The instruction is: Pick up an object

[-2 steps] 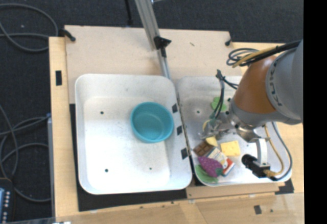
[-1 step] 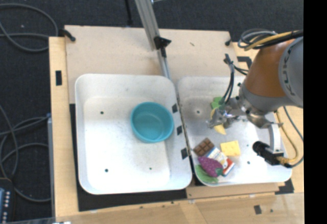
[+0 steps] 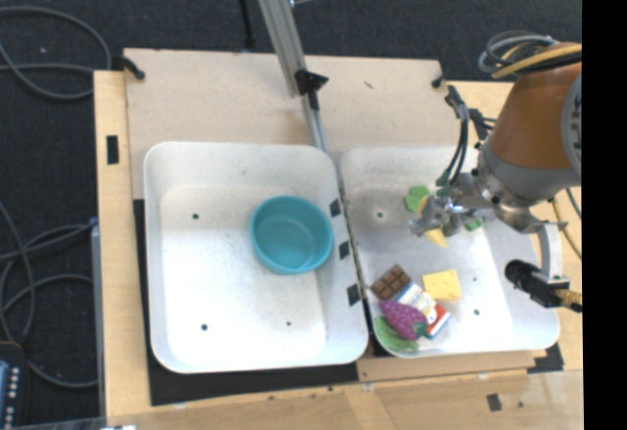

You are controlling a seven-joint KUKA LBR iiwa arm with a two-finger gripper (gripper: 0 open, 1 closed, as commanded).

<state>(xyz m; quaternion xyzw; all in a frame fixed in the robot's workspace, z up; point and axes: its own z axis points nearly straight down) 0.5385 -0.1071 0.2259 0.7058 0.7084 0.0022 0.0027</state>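
The arm (image 3: 534, 129) reaches in from the right, bent down over the right bin (image 3: 509, 325), its jaws lowered near that bin's far middle; whether they are spread or pressed together I cannot tell. A green object (image 3: 419, 196) lies just left of the jaws, a yellow piece (image 3: 437, 238) directly beneath. The blue bowl (image 3: 291, 234) sits well left, in the left bin (image 3: 176, 320).

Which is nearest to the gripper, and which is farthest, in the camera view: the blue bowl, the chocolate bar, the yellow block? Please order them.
Measured from the gripper in the right bin:
1. Yellow block, in the right bin, just below the gripper.
2. Chocolate bar, right bin, below and to the left; close to the block's distance, slightly farther.
3. Blue bowl, in the left bin, clearly farthest.
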